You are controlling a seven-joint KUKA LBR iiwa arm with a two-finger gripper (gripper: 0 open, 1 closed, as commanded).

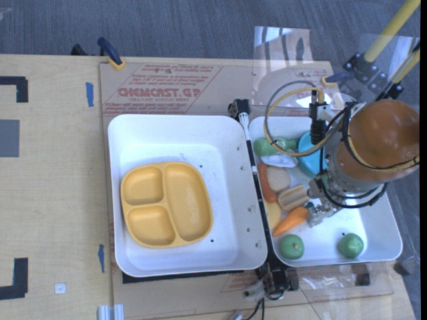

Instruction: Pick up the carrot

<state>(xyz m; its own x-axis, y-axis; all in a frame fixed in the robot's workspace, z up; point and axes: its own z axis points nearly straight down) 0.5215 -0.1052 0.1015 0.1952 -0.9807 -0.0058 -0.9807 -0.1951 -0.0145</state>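
The carrot (pixel 290 221) lies in the right bin (pixel 383 242), near its front-left corner, long axis slanting from front-left up toward back-right. Its upper end sits just beside the gripper (pixel 319 209), which hangs over it; the grip state is hidden.

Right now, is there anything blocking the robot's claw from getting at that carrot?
Nothing visible stands between them. The gripper sits right at the carrot's upper right end in the right bin. A tan block lies just above the carrot, a green ball below.
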